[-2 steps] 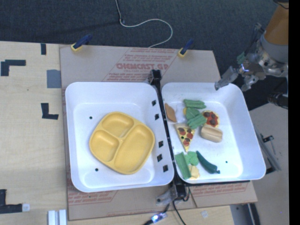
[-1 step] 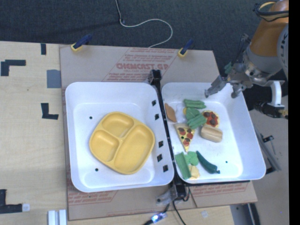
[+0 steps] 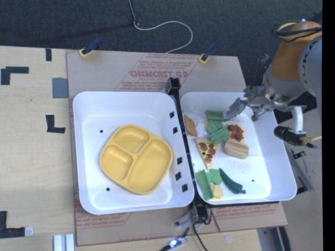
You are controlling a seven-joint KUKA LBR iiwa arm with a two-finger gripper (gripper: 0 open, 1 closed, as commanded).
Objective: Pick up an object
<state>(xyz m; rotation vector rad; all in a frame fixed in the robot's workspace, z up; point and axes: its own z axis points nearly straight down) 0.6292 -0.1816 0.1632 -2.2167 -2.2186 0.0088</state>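
My fingers [image 3: 229, 114] stand apart with nothing between them, and my gripper [image 3: 241, 115] hangs over the far part of the right bin [image 3: 277, 166], near its rim. The one long finger I can make out slants down towards a flat green piece [image 3: 213, 115]; I cannot tell whether it touches it.

My grey arm [image 3: 293, 61] comes in from the right, its orange band uppermost. Both bins sit on a sheet of printed cardboard [image 3: 152, 69], held at its far edge by two blue and yellow clamps [image 3: 91, 46].

The left bin [image 3: 86, 140] holds a yellow divided plate [image 3: 137, 158], lying flat near its middle.

The right bin holds the toy food, all loose on the floor. A tan bun [image 3: 236, 150] lies near the centre, just beside a red piece with dots [image 3: 236, 132]. Left of these are a leafy green piece [image 3: 219, 133] and a pizza slice [image 3: 207, 150]. A brown oval piece [image 3: 190, 125] rests by the left wall. At the near side lie a dark green pod [image 3: 231, 181] and a cluster of lighter green pieces [image 3: 204, 183].
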